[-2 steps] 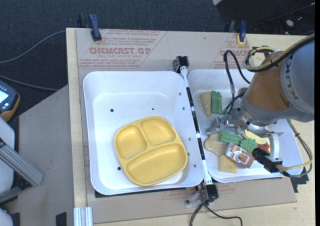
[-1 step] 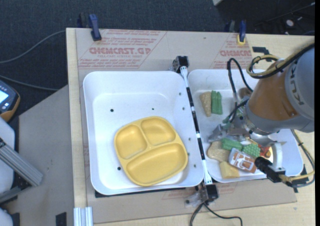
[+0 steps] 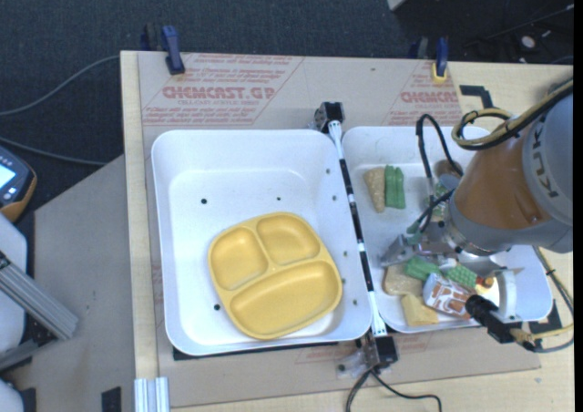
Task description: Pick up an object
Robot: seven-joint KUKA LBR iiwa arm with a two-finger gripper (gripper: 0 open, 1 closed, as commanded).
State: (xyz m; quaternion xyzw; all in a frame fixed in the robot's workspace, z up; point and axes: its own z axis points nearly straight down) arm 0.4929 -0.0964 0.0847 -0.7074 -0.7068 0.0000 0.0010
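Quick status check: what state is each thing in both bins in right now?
Yellow tray: flat in left bin, compartments up.
Green block: lying in right bin, beside tan piece.
Tan piece: lying loose.
Small items: piled under the arm.
Pincer: low over pile.

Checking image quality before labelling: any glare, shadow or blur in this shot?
Camera view: even lighting, sharp focus; mild sheen on the yellow tray; soft shadow inside the left bin; the arm shades and hides items in the right bin.
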